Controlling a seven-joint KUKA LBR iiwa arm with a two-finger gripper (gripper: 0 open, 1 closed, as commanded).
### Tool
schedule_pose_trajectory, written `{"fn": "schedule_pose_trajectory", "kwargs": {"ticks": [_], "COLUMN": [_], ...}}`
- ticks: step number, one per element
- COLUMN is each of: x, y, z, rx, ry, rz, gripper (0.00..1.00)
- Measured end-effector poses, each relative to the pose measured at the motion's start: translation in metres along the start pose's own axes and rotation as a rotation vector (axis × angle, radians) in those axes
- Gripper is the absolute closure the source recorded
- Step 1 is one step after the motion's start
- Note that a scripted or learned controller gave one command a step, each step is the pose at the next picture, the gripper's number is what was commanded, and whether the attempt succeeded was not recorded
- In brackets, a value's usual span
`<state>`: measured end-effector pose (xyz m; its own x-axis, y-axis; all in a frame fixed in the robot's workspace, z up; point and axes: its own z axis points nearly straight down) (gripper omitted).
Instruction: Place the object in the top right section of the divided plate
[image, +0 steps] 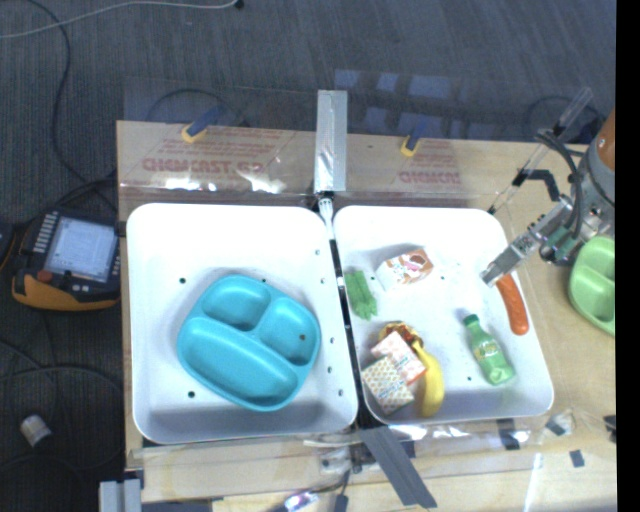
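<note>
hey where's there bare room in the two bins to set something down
Left bin: bare floor all around the blue divided plate, widest along its left wall. Right bin: open middle between wrapper, green bottle and banana; crowded at its lower left.

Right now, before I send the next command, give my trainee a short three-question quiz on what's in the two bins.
1. True or false: the blue three-section plastic plate lies in the right white bin.
2. Which item lies nearest the hand? A) yellow banana B) orange sausage-shaped toy C) small green plastic bottle
3. Fill in: the long green vegetable toy lies along the right bin's ____ wall.

Key: 1 false, it lies in the left white bin; 2 B; 3 left.
</note>
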<state>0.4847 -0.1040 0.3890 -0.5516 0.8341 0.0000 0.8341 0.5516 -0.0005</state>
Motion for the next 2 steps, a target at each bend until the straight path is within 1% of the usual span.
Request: {"fn": "schedule_pose_trajectory", "kwargs": {"ticks": [1,2], "x": [0.000,-0.028], "y": [0.001,0.037], "z": [-0.009,-0.038], "rx": [-0.001,0.000], "ry": [0.000,0.001], "rz": [-0.002,0.013], "gripper": [1.00,1.00]}}
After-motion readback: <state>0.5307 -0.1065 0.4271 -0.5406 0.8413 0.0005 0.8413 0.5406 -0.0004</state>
